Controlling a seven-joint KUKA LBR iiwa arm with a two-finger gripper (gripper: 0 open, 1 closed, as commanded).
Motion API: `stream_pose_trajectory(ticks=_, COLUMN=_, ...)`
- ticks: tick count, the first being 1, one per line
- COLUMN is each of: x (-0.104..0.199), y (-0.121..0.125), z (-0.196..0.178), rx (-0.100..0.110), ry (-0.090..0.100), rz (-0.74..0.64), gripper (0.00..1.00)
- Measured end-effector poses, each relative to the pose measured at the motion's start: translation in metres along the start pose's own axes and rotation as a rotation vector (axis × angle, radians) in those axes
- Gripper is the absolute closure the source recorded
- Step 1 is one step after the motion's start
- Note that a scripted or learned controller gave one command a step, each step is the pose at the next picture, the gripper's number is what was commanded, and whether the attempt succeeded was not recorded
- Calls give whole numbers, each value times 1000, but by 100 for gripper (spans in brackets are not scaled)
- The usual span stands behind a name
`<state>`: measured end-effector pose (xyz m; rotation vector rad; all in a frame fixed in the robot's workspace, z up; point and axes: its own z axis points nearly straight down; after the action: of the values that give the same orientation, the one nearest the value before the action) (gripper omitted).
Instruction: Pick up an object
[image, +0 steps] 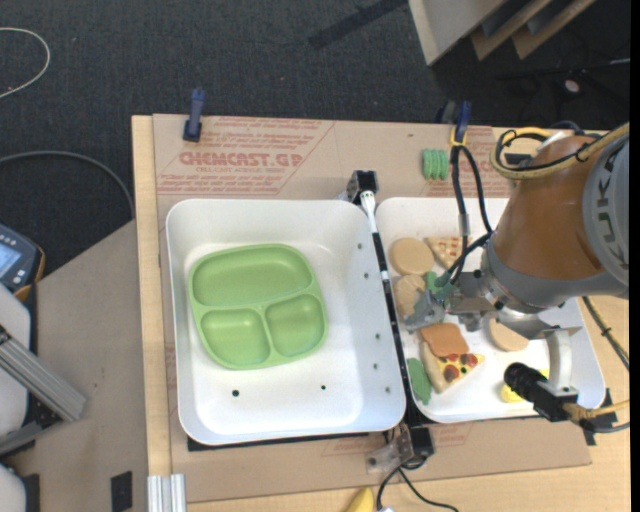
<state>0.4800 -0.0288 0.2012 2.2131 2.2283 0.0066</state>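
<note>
We are seeing the left bin (190, 330) lying just beside the right bin (590, 375), our landmark. The arm (560, 225) is reaching over that bin. A green divided plate (258, 305) is sitting left of it. The gripper (432, 305) is hanging over its left part, above toy food; we cannot tell its state. A pizza slice (448, 352) is lying just below.

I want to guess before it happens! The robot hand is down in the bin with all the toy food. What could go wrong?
The gripper sits among crowded toys: a cookie, a pizza slice and other pieces close together. It might nudge them aside or catch two at once. It is also close to the bin's left wall, so a toy there could get wedged or slip free.
</note>
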Motion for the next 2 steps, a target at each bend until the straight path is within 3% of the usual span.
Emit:
stream_pose_trajectory(ticks=1, x=-25, y=1, z=-124, rx=-13, ry=-4, rz=7, gripper=0)
stream_pose_trajectory(ticks=2, x=-23, y=1, z=-127, rx=0, ry=-4, rz=6, gripper=100)
